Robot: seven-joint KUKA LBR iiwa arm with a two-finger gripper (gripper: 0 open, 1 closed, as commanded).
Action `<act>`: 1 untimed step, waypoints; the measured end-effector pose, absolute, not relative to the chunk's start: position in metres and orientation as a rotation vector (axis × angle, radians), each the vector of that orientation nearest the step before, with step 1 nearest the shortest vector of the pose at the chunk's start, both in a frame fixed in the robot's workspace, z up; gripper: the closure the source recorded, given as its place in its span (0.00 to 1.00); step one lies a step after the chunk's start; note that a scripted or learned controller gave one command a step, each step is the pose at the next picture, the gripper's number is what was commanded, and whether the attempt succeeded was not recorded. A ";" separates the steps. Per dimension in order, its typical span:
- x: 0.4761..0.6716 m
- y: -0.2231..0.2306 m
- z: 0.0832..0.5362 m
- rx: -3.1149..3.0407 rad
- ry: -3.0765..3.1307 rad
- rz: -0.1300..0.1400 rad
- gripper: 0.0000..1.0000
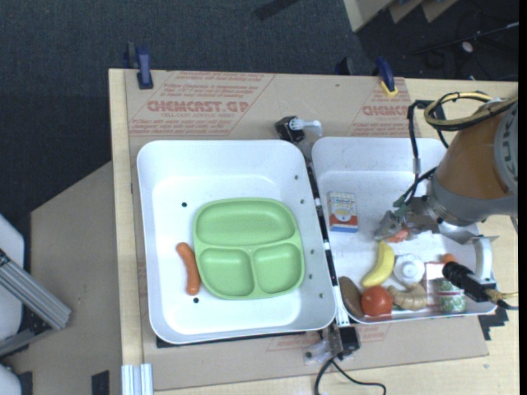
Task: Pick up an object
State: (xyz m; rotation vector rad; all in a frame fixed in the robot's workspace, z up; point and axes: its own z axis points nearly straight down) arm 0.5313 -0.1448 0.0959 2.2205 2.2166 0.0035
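Hovering at the right of the frame, the gripper [397, 227] sits above the banana [380, 264] in the right bin [362, 159]; its grip state is unclear.

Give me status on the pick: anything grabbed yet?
Done: the arm has reached into the right bin, and the end effector sits low near the banana. In hand: nothing visibly lifted; the fingers are too hidden to confirm a grasp. Left: secure and raise an object. The banana, tomato and small carton lie in the right bin, the sausage beside the green tray.
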 end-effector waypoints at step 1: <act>0.568 -0.060 0.191 2.205 2.227 0.014 1.00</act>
